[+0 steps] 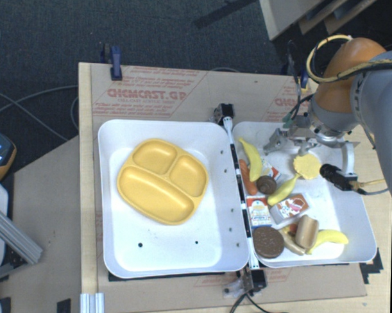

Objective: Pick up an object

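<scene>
The arm (353, 68) hangs over the far right corner of the right bin (361, 210), its gripper (293, 142) low near the bin's far wall. From where I stand I cannot tell what state the claw is in; the wrist hides it, and nothing visibly sits in it.

The nearest thing to it is a pale yellow round piece (307, 166), flat and wrinkled at the rim like a toy cracker or chip, lying on the bin floor just beside the gripper. It looks light and stiff, probably plastic, and smooth enough to slide; lying flat, it would need to be pinched across its edges, which seems awkward.

Easier picks, I'd guess, lie along the bin's left wall: a yellow banana (251, 156) beside an orange carrot (246, 177), both long, thin and rigid-looking, best taken across the middle. A second banana (283, 190) lies near the bin's centre, a third (331, 238) near the front right corner.

The left bin (116, 246) carries a yellow divided plate (162, 180) in its middle.
</scene>
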Controlling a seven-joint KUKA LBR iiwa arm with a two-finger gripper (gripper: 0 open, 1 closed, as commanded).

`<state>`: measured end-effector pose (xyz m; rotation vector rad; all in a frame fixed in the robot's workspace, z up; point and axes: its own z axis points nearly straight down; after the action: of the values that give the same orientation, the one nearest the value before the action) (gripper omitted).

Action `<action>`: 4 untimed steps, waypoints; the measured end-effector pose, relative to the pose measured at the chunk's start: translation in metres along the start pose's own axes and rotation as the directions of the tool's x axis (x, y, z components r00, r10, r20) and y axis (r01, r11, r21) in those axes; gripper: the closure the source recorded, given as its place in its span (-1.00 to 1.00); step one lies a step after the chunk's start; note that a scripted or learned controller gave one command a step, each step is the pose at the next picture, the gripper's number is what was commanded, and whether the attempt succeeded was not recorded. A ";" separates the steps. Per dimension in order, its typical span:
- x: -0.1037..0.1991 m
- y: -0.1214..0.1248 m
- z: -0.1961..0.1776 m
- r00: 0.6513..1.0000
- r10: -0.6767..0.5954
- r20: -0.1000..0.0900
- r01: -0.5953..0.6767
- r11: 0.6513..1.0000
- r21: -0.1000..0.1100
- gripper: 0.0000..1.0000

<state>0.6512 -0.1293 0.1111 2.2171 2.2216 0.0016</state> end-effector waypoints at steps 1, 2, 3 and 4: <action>-0.003 -0.041 0.021 1.000 0.005 -0.002 -0.006 1.000 -0.011 -1.00; 0.025 -0.090 0.020 1.000 0.005 0.003 -0.005 1.000 -0.013 -1.00; -0.035 -0.175 0.025 1.000 0.011 0.001 -0.011 1.000 0.005 -1.00; -0.029 -0.170 0.016 1.000 0.003 -0.001 -0.003 1.000 -0.004 1.00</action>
<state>0.4810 -0.1591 0.0949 2.2187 2.2168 0.0064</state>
